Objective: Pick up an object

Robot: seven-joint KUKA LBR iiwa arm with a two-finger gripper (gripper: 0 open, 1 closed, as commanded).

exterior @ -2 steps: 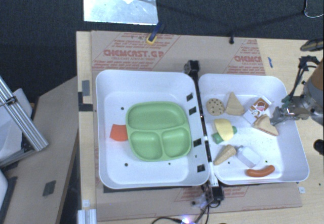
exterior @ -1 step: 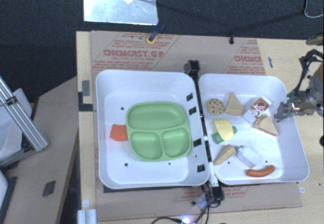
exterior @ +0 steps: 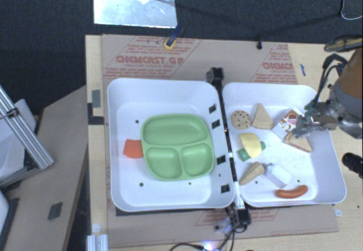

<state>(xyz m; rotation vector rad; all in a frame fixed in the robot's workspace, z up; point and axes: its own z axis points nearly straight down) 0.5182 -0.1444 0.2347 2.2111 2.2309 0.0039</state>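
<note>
The claw (exterior: 303, 125) hangs low over the right bin (exterior: 329, 179), above a toast slice (exterior: 299, 142) and beside a small printed packet (exterior: 287, 121); whether it is apart or together cannot be told. Left of it lie a cookie (exterior: 241, 119) and a green divided plate (exterior: 176, 146).

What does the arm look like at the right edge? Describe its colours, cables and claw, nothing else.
The arm is grey, with an orange band above the wrist. Dark cables loop along its near side down toward the wrist. The claw is a small, dark grey metal piece at the end. The view is too coarse to show any markings.
</note>
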